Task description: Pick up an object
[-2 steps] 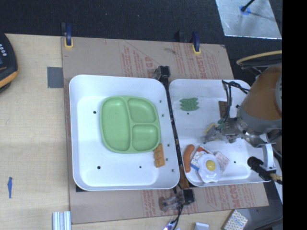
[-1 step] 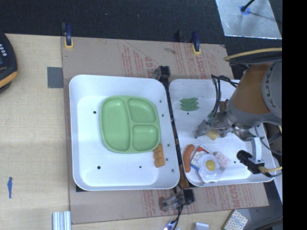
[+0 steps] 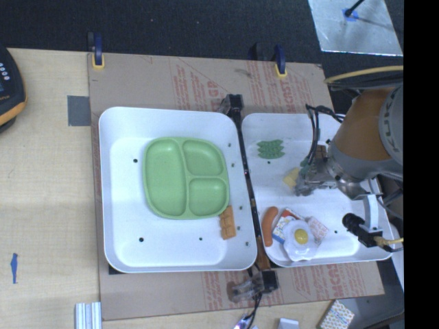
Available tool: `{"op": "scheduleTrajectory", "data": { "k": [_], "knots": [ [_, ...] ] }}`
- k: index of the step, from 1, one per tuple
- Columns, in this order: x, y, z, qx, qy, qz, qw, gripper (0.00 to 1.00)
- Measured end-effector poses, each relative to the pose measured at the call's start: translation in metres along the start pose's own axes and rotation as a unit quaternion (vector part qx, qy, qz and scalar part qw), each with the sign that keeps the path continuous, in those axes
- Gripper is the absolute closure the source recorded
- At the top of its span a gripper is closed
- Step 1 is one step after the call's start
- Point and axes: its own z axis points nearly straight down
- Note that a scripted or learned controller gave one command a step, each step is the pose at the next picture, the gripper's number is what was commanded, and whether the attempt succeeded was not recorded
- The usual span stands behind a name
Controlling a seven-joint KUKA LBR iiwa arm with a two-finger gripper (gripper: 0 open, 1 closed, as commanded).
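At centre right of the frame, the two-finger gripper point(image 3: 306, 182) sits low in the right shallow white bin point(image 3: 329, 249), beside a small yellow piece point(image 3: 291, 178); its grip state cannot be told.

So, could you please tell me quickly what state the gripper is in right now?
Gripper: low in the right bin, beside a small yellow item; open or closed cannot be told, and no object is seen held.

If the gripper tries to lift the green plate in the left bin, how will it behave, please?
The green plate looks like rigid moulded plastic, so it probably stays stiff. It lies flat in the left bin with a low rim, so fingers may slip off. It seems wide and shallow, so it would likely tilt if gripped at one edge.
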Motion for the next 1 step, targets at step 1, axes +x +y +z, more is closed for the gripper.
{"op": "scheduleTrajectory", "data": {
  "k": [1],
  "knots": [
    [0.0001,-0.0001,0.0005,0.000,0.000,0.000,1.0000,0.00]
  ]
}}
